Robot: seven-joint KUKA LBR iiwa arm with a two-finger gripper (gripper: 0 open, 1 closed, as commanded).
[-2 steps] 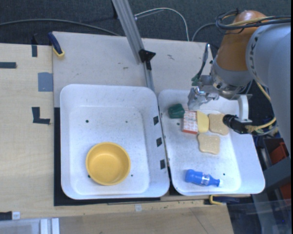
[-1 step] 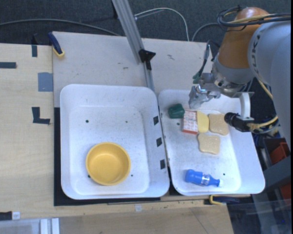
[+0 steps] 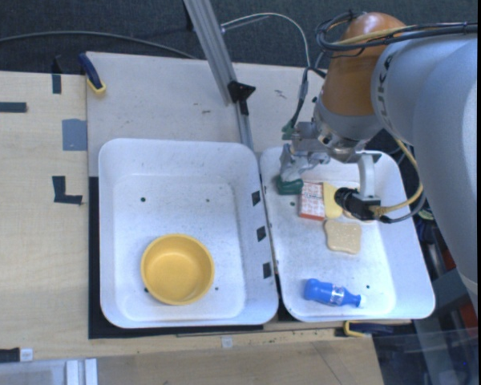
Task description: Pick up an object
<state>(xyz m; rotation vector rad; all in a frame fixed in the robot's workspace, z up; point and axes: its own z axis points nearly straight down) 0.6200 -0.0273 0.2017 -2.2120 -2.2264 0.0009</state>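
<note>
A pale wooden tabletop (image 3: 32,215) carries two shallow white plastic bins. The left bin (image 3: 112,159) holds a round yellow plastic bowl (image 3: 177,269). The pincer (image 3: 292,173) hangs at the right bin's (image 3: 401,295) far left corner; whether it is apart or together cannot be told.

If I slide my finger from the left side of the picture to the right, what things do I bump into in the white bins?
yellow bowl → green thing under the gripper → red and white packet → blue bottle → pale sponge-like piece

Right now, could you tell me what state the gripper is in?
Gripper: low in the right bin, at a green object; open or shut cannot be told.
</note>
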